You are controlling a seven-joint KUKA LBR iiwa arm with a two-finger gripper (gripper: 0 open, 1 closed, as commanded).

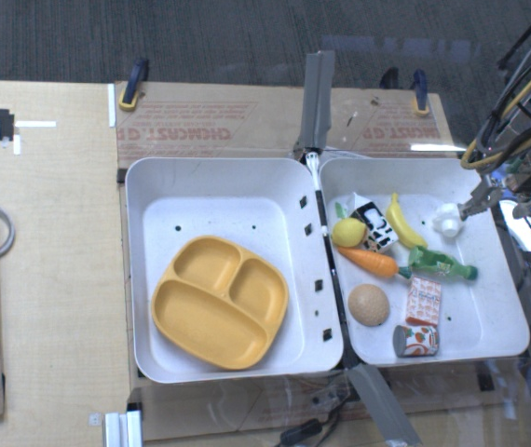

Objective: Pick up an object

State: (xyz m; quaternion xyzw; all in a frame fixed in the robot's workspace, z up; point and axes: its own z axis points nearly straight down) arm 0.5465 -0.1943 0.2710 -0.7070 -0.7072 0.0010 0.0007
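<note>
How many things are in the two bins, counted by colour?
Yellow: 3, the divided plate, lemon, banana
Orange: 1, carrot
Green: 1, bottle
White: 1, small object
Tan: 1, egg
Printed packages: 2
Total: 9

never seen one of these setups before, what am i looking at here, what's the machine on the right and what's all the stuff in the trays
This is one camera fixed above a workbench, looking down at a slant. Two shallow white bins sit side by side. The left bin holds a yellow divided plate. The right bin holds toy food and small items: a lemon, a banana, a carrot, a brown egg-shaped ball, a green bottle, a red-and-white carton, a black-and-white packet and a small white lump. The machine entering from the right is a robot arm; its gripper sits beside the white lump. I cannot tell whether it is holding anything.
</note>
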